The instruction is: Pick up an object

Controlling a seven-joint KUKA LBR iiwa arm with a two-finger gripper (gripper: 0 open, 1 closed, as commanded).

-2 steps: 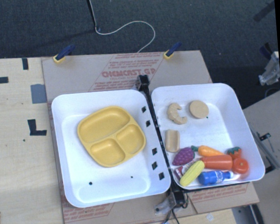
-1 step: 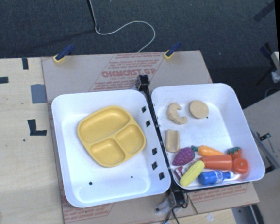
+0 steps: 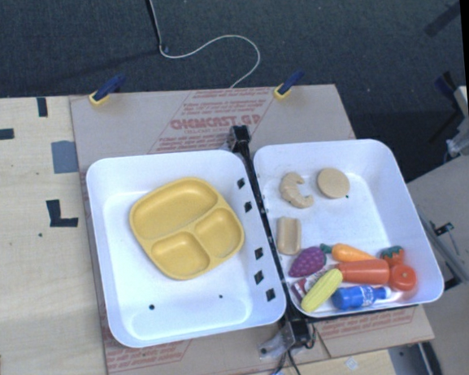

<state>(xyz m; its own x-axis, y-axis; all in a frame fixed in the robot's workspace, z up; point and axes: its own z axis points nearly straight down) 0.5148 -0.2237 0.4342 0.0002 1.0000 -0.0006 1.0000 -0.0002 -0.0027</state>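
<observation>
Crowded at the right bin's (image 3: 378,155) near edge, the corn (image 3: 321,289), sausage (image 3: 363,272) and tomato (image 3: 402,277) touched, risking a fumbled multi-item grab; the jaws' state could not be told.

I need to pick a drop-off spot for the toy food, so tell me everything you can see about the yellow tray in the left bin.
The yellow tray looks like matte plastic, with rounded corners and three compartments: one large along its upper side, two smaller below it. It lies flat, open side up, turned at a slant to the walls of the left bin, slightly above the bin's middle. Nothing lies in it, and nothing but the bin floor touches it.
</observation>
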